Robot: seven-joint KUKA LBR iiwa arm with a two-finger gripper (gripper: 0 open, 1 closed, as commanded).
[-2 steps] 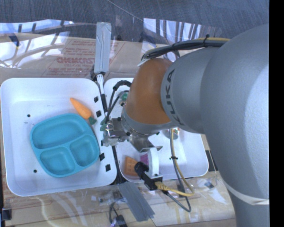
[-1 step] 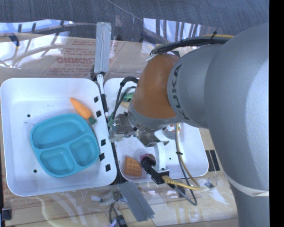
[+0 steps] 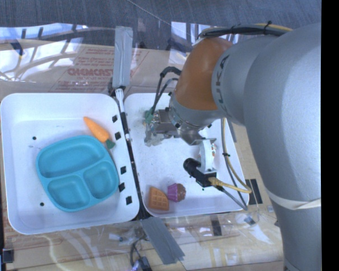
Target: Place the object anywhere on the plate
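We've got the big grey arm (image 3: 282, 112) reaching in from the right, orange band (image 3: 200, 78) up top. The gripper (image 3: 151, 133) points down-left, wrist bent low.

bins: two (image 3: 22, 208) (image 3: 226, 205)
plates: one (image 3: 56, 162)
carrots: one (image 3: 97, 129)
toy foods below gripper (image 3: 152, 130): two (image 3: 157, 199) (image 3: 177, 192)

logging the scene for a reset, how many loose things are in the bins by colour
blue: 1, the divided plate in the left bin
orange: 1, the toy carrot beside the plate
tan: 1, the waffle-like toy in the right bin
purple: 1, the small toy next to it
total: 4
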